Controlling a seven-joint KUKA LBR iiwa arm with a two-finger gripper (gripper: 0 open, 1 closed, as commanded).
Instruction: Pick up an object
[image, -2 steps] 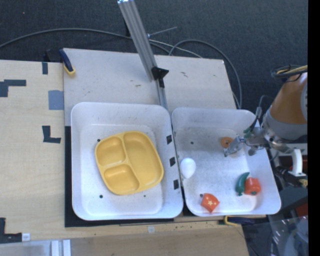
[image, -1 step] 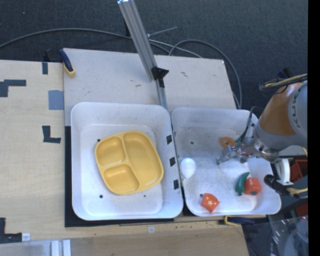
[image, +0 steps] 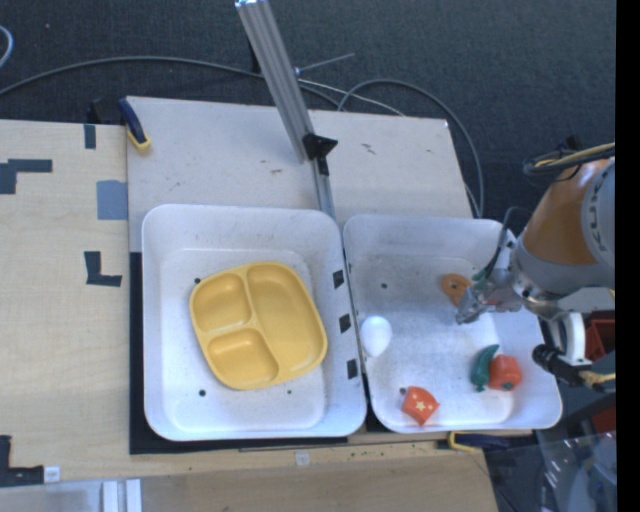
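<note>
Nearest you, along the right bin's (image: 400, 232) front edge, note the small orange-red block (image: 420, 404) and, to its right, the red pepper-like toy with a green stem (image: 497, 370). Further in, a white egg-shaped object (image: 375, 334) rests against the left wall. Beyond it, the hand (image: 476, 306) hangs low over the bin's right half; you cannot tell its opening from this view. The closest candidate is the small orange piece (image: 456, 287), just beside the hand on its left and slightly farther back. The left bin (image: 160, 300) holds a yellow divided plate (image: 258, 325).
</note>
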